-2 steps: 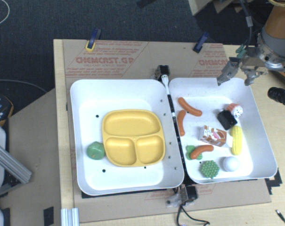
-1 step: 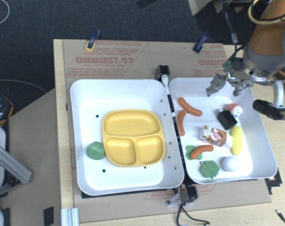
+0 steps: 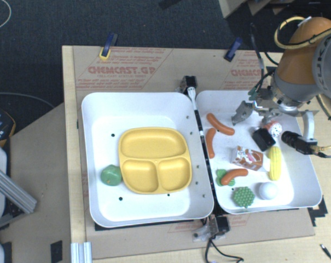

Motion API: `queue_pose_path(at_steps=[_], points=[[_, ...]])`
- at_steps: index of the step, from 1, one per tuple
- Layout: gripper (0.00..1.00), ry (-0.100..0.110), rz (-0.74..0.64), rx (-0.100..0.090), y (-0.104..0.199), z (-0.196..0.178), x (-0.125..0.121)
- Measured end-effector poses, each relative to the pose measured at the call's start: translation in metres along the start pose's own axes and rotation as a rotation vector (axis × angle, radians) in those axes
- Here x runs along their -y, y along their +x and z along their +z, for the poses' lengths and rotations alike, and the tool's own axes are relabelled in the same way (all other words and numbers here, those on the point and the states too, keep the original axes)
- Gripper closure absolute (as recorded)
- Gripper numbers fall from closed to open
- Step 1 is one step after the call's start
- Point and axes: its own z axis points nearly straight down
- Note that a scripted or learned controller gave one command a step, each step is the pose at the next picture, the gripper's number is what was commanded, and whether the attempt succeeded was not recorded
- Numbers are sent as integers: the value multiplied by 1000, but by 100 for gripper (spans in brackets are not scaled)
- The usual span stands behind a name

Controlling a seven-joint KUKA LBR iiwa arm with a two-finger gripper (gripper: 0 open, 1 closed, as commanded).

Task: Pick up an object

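Observation:
My gripper (image 3: 251, 126) hangs over the back of the right bin (image 3: 310, 193), open, with one grey finger (image 3: 241, 113) and one dark finger (image 3: 262, 138) spread apart and nothing between them. Just left of it lie two orange sausages, one slanted (image 3: 220, 124) and one upright along the bin's left wall (image 3: 210, 142). In front of the gripper are a red-and-white bacon piece (image 3: 248, 157), a yellow corn cob (image 3: 274, 162), a carrot-like piece with a green end (image 3: 231, 176), a green bumpy ball (image 3: 243, 196) and a white ball (image 3: 268, 190).
The left bin (image 3: 94, 108) holds a yellow divided plate (image 3: 155, 159) and a green round object (image 3: 111, 175). A small red-and-white object (image 3: 274, 127) sits right beside the dark finger. The arm's orange band (image 3: 305, 43) is at the upper right. Clamps (image 3: 106, 47) hold the board's back edge.

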Motion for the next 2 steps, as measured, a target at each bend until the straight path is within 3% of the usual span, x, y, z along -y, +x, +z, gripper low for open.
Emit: queue_pose_path(at_steps=[1,2], points=[[0,-7,-2,-2,5,56,-8],[0,-15,-2,0,5,56,-12]])
